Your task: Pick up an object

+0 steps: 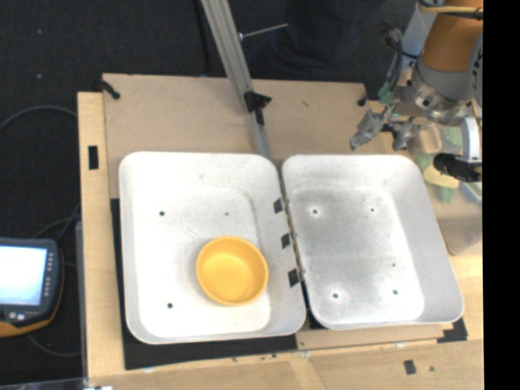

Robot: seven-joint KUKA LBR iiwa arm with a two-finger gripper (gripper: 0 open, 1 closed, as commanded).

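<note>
Two bins sit side by side on the worktop [187, 116], their inner edges touching. A bowl [232, 270] lies in the left bin [154, 185], toward its near right. The pincer [388, 130] hangs beyond the far right corner of the right bin [357, 242].

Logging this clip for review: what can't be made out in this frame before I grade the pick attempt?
- Gripper, camera view: small and blurred against the bench behind the right bin; its finger state is unreadable.
- Arm, camera view: cut off by the top edge.
- Yellow bowl in the left bin, camera view: its near outer wall is hidden by its own rim.
</note>
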